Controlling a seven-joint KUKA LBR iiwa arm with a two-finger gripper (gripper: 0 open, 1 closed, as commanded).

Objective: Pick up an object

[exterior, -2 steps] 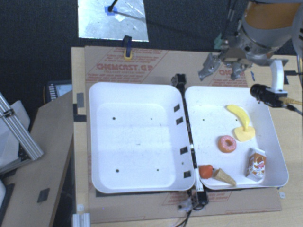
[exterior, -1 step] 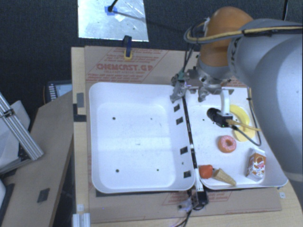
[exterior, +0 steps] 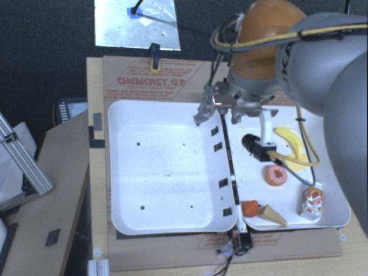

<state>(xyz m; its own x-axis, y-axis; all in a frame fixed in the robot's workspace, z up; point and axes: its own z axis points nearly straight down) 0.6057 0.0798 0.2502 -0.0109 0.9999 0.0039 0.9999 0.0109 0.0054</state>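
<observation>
Jaws hang parted above the far end of the seam where the two bins meet, one fingertip over the left bin (exterior: 167,171) and the other over the right bin (exterior: 253,183), with nothing between them. They sit high and apart from every loose thing. The grey arm (exterior: 328,68) comes in from the right, its orange band (exterior: 267,25) just above the wrist.

All the things to pick lie in the right bin. A yellow banana (exterior: 292,145) rests near the middle. A pink doughnut (exterior: 276,175) lies just nearer the camera than the banana. A toy ice-cream cone (exterior: 263,210), its orange-red end towards the seam, lies along the near wall. A small carton (exterior: 311,203) stands in the near right corner, well apart from the cone.

Both bins rest on a brown tabletop (exterior: 144,76) with red lettering. A silvery sheet (exterior: 135,13) lies beyond it.
</observation>
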